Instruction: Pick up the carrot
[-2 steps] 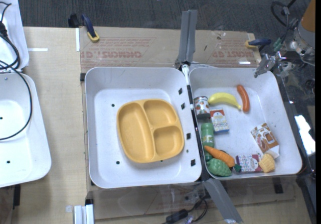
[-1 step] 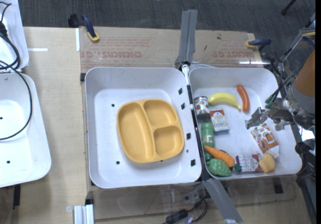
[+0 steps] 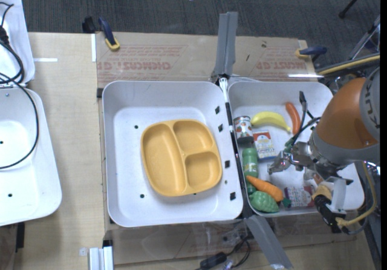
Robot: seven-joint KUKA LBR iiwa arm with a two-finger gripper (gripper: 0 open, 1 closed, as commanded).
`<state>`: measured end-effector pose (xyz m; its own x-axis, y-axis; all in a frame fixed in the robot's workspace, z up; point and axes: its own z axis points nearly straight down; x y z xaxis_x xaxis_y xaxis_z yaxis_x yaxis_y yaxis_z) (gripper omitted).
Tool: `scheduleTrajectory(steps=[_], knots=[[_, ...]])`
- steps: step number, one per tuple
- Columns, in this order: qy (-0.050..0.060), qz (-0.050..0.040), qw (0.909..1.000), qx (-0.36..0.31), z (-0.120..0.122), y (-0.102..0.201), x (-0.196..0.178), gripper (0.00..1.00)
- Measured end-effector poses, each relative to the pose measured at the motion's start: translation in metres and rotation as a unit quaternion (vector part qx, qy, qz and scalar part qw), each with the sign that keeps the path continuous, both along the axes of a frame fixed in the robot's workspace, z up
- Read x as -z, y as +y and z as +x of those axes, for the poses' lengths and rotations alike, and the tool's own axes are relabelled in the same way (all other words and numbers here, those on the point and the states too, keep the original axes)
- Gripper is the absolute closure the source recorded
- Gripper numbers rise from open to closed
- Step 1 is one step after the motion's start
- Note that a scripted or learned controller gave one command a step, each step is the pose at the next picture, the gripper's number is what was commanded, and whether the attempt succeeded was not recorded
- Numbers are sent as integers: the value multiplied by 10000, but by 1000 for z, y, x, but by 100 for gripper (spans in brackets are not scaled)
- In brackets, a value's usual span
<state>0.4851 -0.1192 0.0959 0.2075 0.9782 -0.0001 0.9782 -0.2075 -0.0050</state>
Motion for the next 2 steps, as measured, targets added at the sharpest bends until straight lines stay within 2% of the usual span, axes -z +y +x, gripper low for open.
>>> scheduleTrajectory(steps=[1, 2], knots=[[-59, -45, 9867, -1621, -6, 20, 2, 0], [-31, 3, 9258, -3780, -7, 16, 4, 0]])
